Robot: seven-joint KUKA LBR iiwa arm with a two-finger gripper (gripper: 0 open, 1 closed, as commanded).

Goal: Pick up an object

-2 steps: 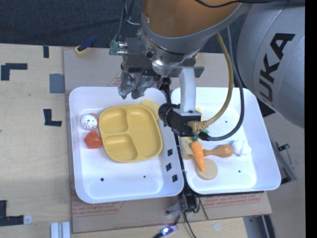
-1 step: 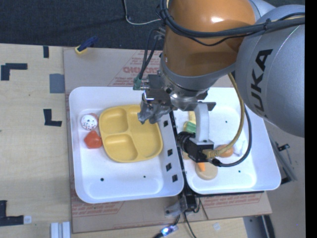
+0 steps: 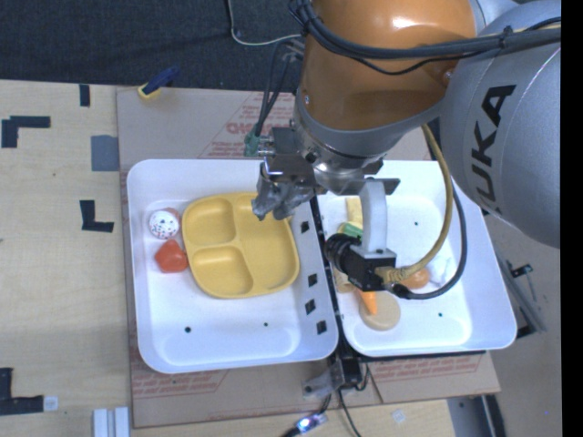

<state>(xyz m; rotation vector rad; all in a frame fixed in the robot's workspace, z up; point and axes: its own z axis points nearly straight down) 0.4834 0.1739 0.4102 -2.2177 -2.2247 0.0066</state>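
My gripper hangs over the left bin, above the upper right rim of a yellow divided plate. The arm's wrist hides most of it. A white speckled ball and a red-orange piece lie left of the plate. In the right bin I see a yellow item, an orange carrot-like piece on a tan disc, and an orange ball.
The bins' shared wall runs just right of the gripper. A black fitting with cables hangs from the arm over the right bin. A white object lies near the orange ball. Cardboard surrounds the bins.
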